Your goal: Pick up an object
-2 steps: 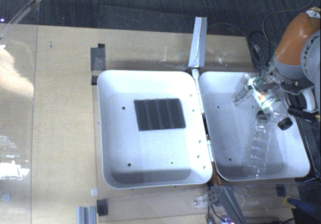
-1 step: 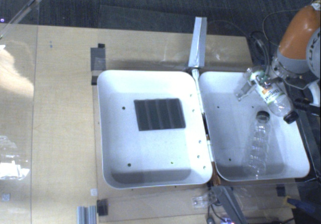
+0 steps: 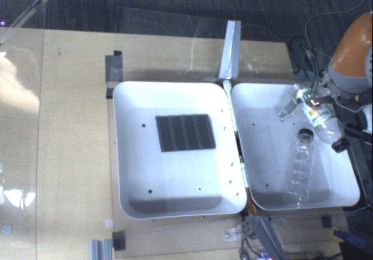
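Pale wood made up the tabletop (image 3: 70, 154), bearing two shallow white bins side by side, with dark carpet beyond its far edge. On the floor of the left bin (image 3: 131, 136) lay a dark ribbed mat (image 3: 185, 132). In the right bin (image 3: 262, 136) lay a clear plastic bottle (image 3: 300, 165), on its side, its dark cap (image 3: 305, 134) pointing toward the far wall and its body running down toward the near rim.

Judged from its look, the bottle was empty, so very light, thin-walled and easily crushed, with a smooth round skin that would roll or squirt out of a hard pinch. The ribbed midsection seemed the best place to take hold, gripped across its width; the neck under the cap would be stiffer but a smaller target.

At the bin's far right corner hung the arm, its orange band (image 3: 352, 49) above the wrist, and below it the end effector (image 3: 312, 104). Something labelled and bottle-like, possibly a second bottle (image 3: 324, 122), sat right by it, but whether it was between the fingers or merely beside them could not be told, nor whether the end effector was open or closed. Glare, cables and the frame edge muddled that corner, and the clear bottle's outline faded against the white bin.
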Available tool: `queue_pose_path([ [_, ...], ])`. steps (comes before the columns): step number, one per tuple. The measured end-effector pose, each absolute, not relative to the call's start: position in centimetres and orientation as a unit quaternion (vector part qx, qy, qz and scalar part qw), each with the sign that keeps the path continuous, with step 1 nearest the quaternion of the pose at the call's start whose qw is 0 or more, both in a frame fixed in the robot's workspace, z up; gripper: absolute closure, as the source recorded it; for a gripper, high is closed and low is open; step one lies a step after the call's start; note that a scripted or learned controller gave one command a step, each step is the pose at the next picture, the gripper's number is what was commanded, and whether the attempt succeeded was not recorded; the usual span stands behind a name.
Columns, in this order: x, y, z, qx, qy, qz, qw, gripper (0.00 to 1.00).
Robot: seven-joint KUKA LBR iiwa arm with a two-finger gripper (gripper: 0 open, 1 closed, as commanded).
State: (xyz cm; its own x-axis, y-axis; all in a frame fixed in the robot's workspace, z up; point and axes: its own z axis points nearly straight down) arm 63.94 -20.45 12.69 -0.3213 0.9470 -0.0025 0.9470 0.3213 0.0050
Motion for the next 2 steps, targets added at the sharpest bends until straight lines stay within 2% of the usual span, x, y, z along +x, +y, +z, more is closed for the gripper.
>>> queue_pose_path([
  [1, 64.0, -20.5, 8.9, 0.635, 0.772, 0.0021, 0.005, 0.0],
  [2, 64.2, -20.4, 10.1, 0.633, 0.774, 0.0035, 0.007, 1.0],
])
